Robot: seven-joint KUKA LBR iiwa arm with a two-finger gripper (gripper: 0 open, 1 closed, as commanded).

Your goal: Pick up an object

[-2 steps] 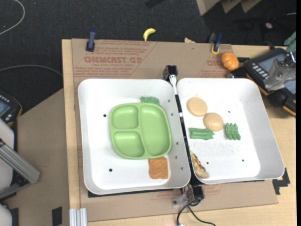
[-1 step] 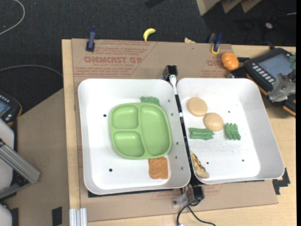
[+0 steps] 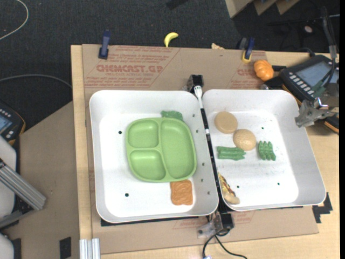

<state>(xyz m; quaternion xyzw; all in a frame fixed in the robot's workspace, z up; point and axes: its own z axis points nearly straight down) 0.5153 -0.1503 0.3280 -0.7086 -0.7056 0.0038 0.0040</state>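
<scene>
A: Gripper (image 3: 307, 115), status?
B: Right edge of frame, over the rim of the right bin (image 3: 307, 161); fingers too small to read, so I cannot tell its state. Nothing visibly between them.
A: Contents, largest first?
B: Left bin (image 3: 105, 144), centre frame: green divided plate (image 3: 160, 149); orange waffle-like piece (image 3: 182, 192) just below it; small green leafy piece (image 3: 172, 114) at the plate's upper edge.
A: Right bin?
B: Two tan rounds, upper (image 3: 226, 122) and lower (image 3: 245, 140); green pod (image 3: 230, 153) beside them; ridged green piece (image 3: 266, 150) to the right; yellowish item (image 3: 228, 192) in the lower left corner.
</scene>
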